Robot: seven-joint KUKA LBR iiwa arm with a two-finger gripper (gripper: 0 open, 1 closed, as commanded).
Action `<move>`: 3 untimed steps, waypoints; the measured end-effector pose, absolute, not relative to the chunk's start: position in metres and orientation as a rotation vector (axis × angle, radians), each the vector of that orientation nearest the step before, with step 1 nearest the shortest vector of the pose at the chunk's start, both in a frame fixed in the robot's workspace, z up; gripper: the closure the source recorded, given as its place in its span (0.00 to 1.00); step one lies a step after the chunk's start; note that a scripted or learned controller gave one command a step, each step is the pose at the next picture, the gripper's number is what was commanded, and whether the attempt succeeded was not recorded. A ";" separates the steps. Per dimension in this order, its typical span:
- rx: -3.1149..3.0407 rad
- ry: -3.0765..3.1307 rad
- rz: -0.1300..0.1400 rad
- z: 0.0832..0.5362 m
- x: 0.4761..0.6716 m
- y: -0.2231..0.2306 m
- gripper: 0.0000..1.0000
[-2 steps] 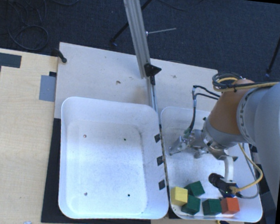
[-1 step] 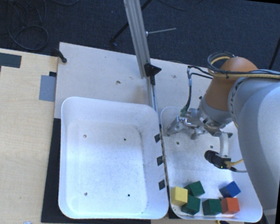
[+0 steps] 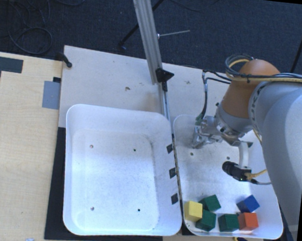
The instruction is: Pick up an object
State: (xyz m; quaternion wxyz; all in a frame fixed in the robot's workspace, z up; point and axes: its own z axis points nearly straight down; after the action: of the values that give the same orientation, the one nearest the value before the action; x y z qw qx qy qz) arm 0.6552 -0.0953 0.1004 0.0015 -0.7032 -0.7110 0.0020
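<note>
Several small blocks lie at the near end of the right bin (image 3: 226,178): a yellow block (image 3: 193,210), a dark green block (image 3: 211,202) behind it, another green block (image 3: 206,220) beside the yellow one, a third green block (image 3: 228,222), an orange block (image 3: 248,221) and a blue block (image 3: 248,203). My gripper (image 3: 199,141) hangs low over the far left part of the right bin, well away from the blocks. Nothing shows between its fingers.
The left bin (image 3: 118,168) sits beside the right one, separated by a rim with black clips (image 3: 172,172). A slanted aluminium rail (image 3: 150,41) rises behind the bins. A cable with a black connector (image 3: 236,169) hangs by the arm over the right bin.
</note>
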 end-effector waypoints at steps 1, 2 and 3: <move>-2.196 -2.240 0.010 0.110 0.655 -0.094 1.00; -2.184 -2.249 0.012 0.120 0.655 -0.092 1.00; -2.174 -2.257 0.015 0.129 0.655 -0.091 1.00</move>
State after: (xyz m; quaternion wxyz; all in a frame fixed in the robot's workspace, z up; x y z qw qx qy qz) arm 0.6552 -0.0914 0.1292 0.0037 -0.6938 -0.7202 0.0049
